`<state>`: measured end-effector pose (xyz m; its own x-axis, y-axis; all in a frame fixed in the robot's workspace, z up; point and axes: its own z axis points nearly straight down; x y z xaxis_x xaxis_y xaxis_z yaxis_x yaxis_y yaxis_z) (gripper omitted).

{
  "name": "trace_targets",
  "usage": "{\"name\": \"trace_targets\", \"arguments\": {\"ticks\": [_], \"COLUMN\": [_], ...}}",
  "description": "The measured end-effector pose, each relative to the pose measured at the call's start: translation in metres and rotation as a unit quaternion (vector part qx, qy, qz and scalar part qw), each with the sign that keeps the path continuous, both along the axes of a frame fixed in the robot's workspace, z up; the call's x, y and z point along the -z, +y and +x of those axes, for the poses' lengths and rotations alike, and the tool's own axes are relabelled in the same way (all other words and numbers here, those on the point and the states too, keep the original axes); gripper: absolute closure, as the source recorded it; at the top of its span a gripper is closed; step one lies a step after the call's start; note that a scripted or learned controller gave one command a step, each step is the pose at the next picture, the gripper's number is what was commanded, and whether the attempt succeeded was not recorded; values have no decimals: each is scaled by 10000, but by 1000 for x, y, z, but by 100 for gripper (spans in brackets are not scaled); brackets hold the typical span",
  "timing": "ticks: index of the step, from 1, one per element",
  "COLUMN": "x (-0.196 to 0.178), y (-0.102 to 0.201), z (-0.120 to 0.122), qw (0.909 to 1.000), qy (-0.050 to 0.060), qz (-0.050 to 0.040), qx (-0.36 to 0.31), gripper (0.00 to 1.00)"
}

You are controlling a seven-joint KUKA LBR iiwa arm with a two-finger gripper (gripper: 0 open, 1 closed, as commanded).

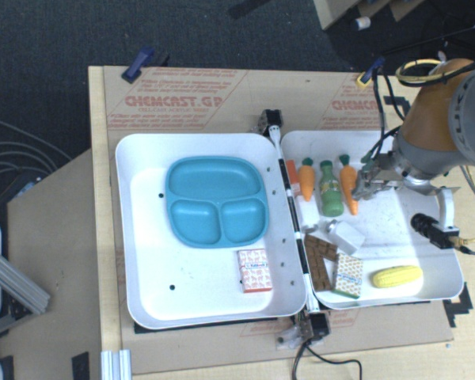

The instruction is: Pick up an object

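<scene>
Worktop first: two white bins side by side on it, and I count nine loose things across them. Nearest the camera in the left bin is one small red-and-white carton, lying flat just below one blue divided plate with three compartments, which takes up the middle of that bin. Over in the right bin, the near edge has one yellow corn cob lying with its long axis roughly left-right, tilted up a touch at the right end. Left of it sits one small patterned packet, then one brown chocolate-looking bar running near-to-far along the bin's left wall, and one pale grey box just behind those. Farther back there's a row of three upright-in-view things, long axes pointing near-to-far: one orange carrot on the left, one green bottle in the middle, a second orange carrot on the right, so two carrots total. The pincer sits right beside that second carrot, at the far right of the row, coming off the grey arm with the orange band. Can't tell whether it's open or closed, or whether it's got anything.
</scene>
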<state>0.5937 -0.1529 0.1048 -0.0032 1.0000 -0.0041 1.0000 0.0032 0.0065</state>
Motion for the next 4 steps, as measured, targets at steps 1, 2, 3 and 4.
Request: {"name": "trace_targets", "arguments": {"ticks": [1,2,3,4], "x": [0,-10,-10,-20], "y": [0,0,0,0], "z": [0,1,0,1], "qw": [10000,10000,10000,10000], "qy": [2,-11,-9,-23], "qz": [1,-5,-5,-11], "qx": [-1,-5,-5,-9], "gripper": [0,100,0,100]}}
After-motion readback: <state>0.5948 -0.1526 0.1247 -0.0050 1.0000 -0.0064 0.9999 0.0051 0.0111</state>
